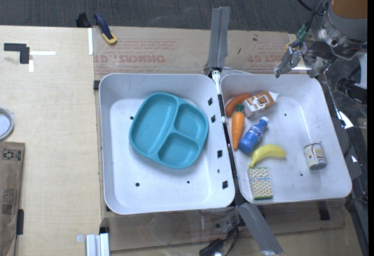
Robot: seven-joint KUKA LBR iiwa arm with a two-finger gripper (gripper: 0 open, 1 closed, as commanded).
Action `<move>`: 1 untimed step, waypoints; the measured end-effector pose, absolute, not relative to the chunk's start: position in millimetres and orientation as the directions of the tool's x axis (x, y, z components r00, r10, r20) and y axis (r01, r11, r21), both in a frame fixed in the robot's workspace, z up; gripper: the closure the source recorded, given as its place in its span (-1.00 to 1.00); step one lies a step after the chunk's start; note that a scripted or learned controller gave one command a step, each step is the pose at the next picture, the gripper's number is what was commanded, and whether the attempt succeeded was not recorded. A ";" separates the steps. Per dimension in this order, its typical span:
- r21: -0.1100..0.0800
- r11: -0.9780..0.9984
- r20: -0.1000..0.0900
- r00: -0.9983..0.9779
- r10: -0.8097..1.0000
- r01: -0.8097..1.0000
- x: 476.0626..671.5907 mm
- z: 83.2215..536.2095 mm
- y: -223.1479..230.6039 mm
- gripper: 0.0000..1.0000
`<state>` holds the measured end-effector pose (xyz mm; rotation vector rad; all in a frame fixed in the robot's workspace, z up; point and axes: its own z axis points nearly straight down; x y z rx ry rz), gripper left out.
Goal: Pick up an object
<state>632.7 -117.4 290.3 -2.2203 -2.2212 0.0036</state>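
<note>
Although its label is too small to read, the blue bottle lies in the right bin, centre-right of frame — long axis slanting, cap toward upper right, beside a carrot. Gripper, upper right above the bin's far rim: fingers too blurred to tell — arm cropped.

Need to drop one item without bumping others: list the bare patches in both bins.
Left white bin: bare strip along its near wall, below the blue three-compartment plate. Right white bin: bare floor between the yellow banana and small tin can. Crowded: its left side, around the orange carrot.
</note>
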 end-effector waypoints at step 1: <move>0.011 -0.153 -0.001 0.153 0.988 0.988 635.2 120.9 -130.3 -1.00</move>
